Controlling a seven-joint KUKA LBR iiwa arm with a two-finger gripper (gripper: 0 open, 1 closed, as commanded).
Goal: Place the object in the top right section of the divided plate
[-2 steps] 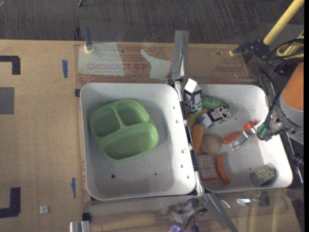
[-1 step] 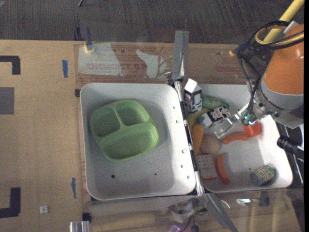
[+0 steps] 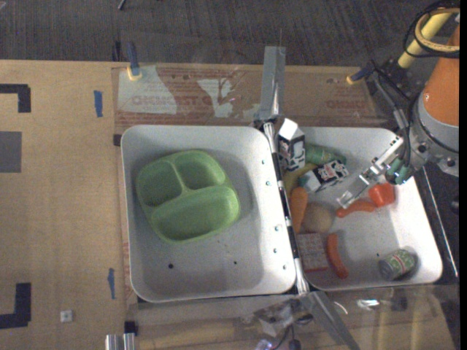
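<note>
The gripper [image 3: 357, 189] hovers open and empty above the orange spoon [image 3: 367, 201]; next it must descend, clamp, then carry to the green divided plate [image 3: 188, 194].

Faint red print on the torn label [image 3: 191, 97] taped to the surface above the left bin, too washed out to read. Small cartons [image 3: 291, 143] in the right bin show cow-patch graphics, no legible words.

Dark carpet-like floor [image 3: 219, 9], wooden bench [image 3: 58, 195] (blue tape [image 3: 98, 102] marks), even light
</note>
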